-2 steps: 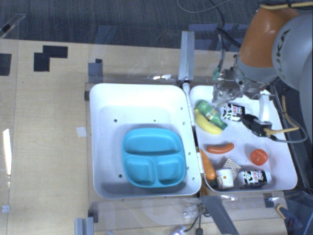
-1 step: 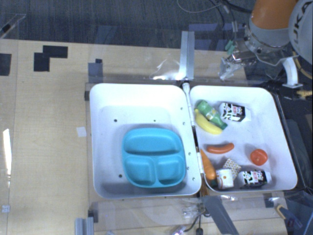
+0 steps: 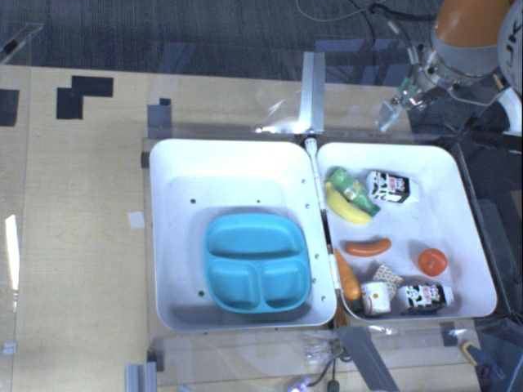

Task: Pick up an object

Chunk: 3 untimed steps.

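In the right bin at frame right we are seeing a banana touching a green bottle, two milk cartons, a sausage, a tomato and a carrot. The left bin is holding a blue tray. Our gripper is hovering at upper right, above the bins' far edge, gripping nothing; we cannot tell its spread.

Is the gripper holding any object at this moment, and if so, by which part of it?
Nothing is held. The gripper is above the far edge of the right bin, outside it, and no object is between its fingers.

No text or labels can be read
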Available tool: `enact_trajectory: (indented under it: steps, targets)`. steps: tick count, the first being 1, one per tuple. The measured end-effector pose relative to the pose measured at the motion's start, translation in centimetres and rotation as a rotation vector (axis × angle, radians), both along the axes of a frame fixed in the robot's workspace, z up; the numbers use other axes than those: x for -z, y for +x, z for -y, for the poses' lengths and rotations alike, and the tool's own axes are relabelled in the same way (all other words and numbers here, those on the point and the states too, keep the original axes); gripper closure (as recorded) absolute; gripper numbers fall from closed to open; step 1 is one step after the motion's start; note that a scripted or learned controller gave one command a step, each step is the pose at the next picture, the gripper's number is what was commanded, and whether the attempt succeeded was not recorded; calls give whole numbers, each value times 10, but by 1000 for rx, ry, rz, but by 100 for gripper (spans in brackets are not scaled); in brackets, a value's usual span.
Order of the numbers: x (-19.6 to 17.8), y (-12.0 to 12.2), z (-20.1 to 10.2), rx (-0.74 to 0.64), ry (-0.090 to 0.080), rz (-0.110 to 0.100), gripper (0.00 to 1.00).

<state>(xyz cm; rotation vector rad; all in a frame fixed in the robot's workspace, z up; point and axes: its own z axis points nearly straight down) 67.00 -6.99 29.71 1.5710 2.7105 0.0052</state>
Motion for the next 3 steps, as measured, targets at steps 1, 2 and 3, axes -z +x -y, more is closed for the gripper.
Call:
enact_trajectory:
  steps: [1, 2, 3]
  targets:
    - [20, -8, 14, -225, -1, 0, 100]
    - [-23, -6, 49, -693, -8, 3, 100]
    - [16, -22, 59, -854, -8, 1, 100]
